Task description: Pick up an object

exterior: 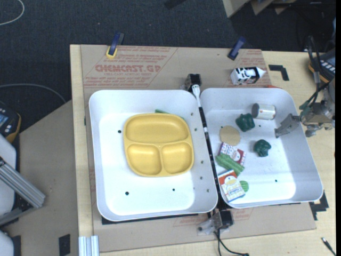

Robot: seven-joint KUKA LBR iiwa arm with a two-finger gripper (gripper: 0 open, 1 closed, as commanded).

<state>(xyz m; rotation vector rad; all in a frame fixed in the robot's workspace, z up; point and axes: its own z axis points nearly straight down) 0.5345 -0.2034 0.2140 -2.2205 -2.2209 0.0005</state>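
A robotics lab or test workshop, not a home. Pale plywood surface point(160, 233) topped with a brown cardboard sheet printed in red lettering point(128, 67), pinned down by a yellow-and-blue spring clamp point(113, 46) and a dark blue clamp point(236, 48) at the far edge. Two shallow white plastic bins point(106, 196) set side by side, joined by small black brackets point(193, 81). Dark grey carpeted floor point(80, 9) all around, crossed by a loose thin white cable point(11, 9). Silvery aluminium framing rail point(21, 188) at the left edge. Grey metal end effector point(290, 124) reaching in from the right.
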